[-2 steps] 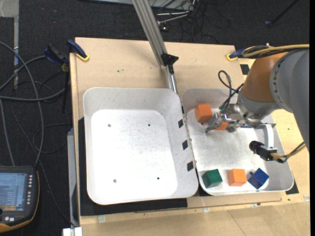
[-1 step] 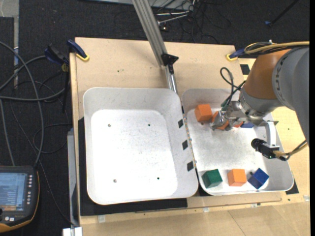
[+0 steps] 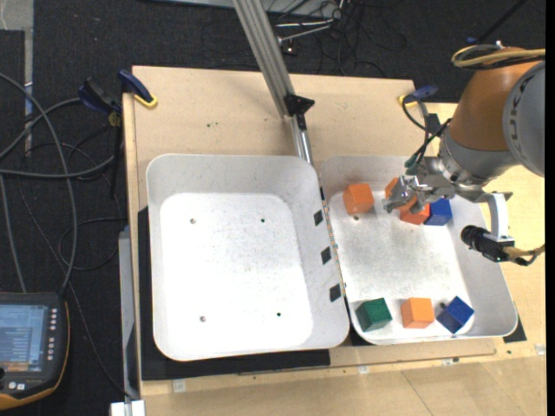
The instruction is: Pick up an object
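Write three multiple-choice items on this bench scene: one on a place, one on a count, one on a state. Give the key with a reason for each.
1. Where do the blocks lie?
A. All in the left bin
B. All in the right bin
C. Split between both bins

2. How many blocks stand in a row along the near edge of the right bin?
A. One
B. Three
C. Five

3. Where is the gripper now?
A. Over the far end of the right bin, by a cluster of blocks
B. Over the middle of the left bin
C. Off the bench

Key: B, since every block sits on the right bin's floor. B, since the green block, an orange block and a blue block line up there. A, since the gripper is down among the red block and the far blue block, near the far orange block.
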Robot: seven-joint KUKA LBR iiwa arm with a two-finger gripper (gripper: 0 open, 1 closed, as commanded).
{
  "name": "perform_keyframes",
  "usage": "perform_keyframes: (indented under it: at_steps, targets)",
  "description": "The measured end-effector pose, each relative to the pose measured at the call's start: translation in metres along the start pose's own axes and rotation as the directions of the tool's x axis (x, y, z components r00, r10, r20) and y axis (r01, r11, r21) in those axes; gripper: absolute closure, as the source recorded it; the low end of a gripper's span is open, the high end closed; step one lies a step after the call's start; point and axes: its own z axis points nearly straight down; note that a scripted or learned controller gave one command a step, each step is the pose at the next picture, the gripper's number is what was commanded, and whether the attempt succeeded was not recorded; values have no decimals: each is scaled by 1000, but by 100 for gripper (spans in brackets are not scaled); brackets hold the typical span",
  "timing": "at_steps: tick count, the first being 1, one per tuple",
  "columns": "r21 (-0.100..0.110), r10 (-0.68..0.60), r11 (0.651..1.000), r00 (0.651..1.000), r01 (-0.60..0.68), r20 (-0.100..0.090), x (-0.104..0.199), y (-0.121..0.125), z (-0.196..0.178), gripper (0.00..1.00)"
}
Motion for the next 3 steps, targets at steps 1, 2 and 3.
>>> perform_keyframes:
  at_steps: [1,2,3]
  targets:
    - [0,0,1000,1000,0,0,0,2,-43,100]
    - [8,-1,1000,1000,1,-1,0,2,-32,100]
    - [5,-6,1000,1000,6,-4,57,0,-49,100]
